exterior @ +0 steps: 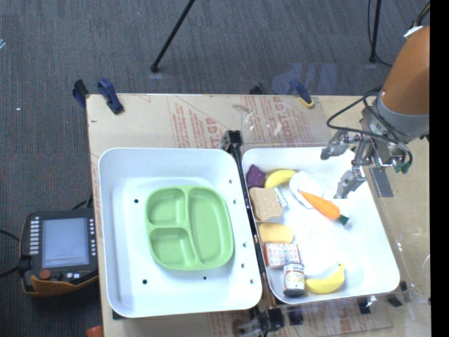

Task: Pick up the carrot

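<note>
The orange carrot [321, 206] with a green stub end lies aslant in the middle of the right bin [372, 248], partly on a white object [306, 187]. My gripper [337, 171] hangs over the back right part of that bin, just up and to the right of the carrot. Its two fingers are spread, so it is open, with nothing between them. The carrot is apart from the fingers.
The right bin also holds a purple eggplant [255, 176], a banana [280, 177], a bread slice [266, 203], a yellow block [276, 232], a red-and-white box [282, 255], a small bottle [295, 279] and a second banana [327, 281]. A green divided plate [189, 227] lies in the left bin [123, 188].
</note>
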`<state>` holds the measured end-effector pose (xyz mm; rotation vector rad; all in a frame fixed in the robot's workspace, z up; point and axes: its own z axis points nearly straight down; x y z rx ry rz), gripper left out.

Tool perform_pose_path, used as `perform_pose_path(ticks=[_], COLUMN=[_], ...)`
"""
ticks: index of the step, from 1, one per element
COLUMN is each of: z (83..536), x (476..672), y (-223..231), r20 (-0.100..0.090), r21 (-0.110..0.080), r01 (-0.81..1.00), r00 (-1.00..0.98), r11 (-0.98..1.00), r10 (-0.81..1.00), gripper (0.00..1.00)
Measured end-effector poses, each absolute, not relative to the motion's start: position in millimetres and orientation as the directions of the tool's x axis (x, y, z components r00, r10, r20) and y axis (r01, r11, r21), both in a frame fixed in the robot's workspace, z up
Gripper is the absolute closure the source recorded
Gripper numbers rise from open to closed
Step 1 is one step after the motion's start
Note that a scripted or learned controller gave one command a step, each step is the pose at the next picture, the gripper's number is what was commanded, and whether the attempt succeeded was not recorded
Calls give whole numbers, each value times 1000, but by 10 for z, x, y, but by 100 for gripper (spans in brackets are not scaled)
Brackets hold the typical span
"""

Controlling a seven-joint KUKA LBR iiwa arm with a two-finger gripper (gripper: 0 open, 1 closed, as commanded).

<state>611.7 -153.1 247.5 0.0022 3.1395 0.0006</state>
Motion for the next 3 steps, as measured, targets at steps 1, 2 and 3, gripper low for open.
perform_pose_path(ticks=[1,2,3], z=[1003,1117,1535], x=[6326,6353,6053], y=[-1858,-1828,-2062], r20=[-5,-11,-4], r21=[1,2,2], r01=[128,121,289], r00=[-992,-993,-957], r11=[992,993,957], r10=[128,121,289], gripper=[0,100,100])
